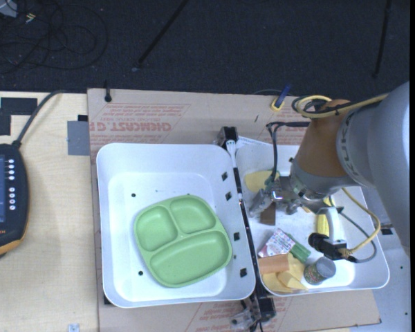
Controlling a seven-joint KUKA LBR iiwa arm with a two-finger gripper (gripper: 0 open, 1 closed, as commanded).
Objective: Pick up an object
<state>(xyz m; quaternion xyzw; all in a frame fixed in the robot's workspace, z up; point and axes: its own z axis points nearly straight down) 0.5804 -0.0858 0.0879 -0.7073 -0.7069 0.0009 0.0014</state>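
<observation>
Gripper (266, 203) low in the right bin (373, 268) over a brown block (268, 216); its opening cannot be told

The left bin (117, 185) and right bin (373, 272) look like smooth white plastic with a faint sheen; the green divided plate (183, 239) in the left bin is matt plastic; the bench top (152, 120) under the bins looks like printed brown cardboard, dull and flat; the arm (377, 140) has a smooth grey shell and a satin orange band (321, 147); the gripper (273, 198) looks like bare metal.
</observation>
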